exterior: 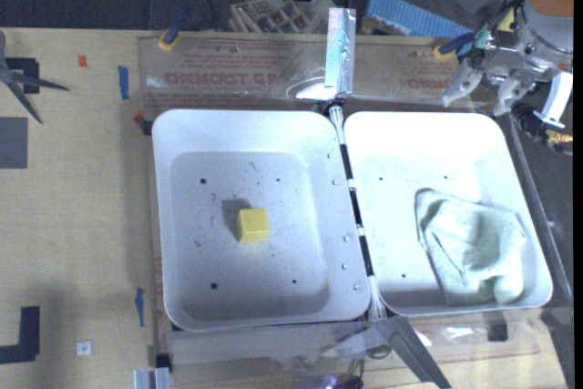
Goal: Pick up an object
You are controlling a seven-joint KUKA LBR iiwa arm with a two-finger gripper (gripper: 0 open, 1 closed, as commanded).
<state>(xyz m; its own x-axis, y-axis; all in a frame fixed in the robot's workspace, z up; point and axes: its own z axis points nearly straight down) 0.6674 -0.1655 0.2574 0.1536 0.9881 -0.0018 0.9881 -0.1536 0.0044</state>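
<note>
A small yellow block (253,224) lies near the middle of the left bin (182,141). A crumpled pale cloth (474,249) fills the near right part of the right bin (401,150). My gripper (478,97) hangs at the far right corner of the right bin, above its back rim, well away from both objects. Its fingers (455,90) are spread open with nothing between them.
A clear panel with red lettering (237,76) runs behind the bins, with a shiny upright strip (341,50) at the divide. Boxes and cables clutter the background. The tan bench (64,223) stretches to the left, bearing small blue and black marks.
</note>
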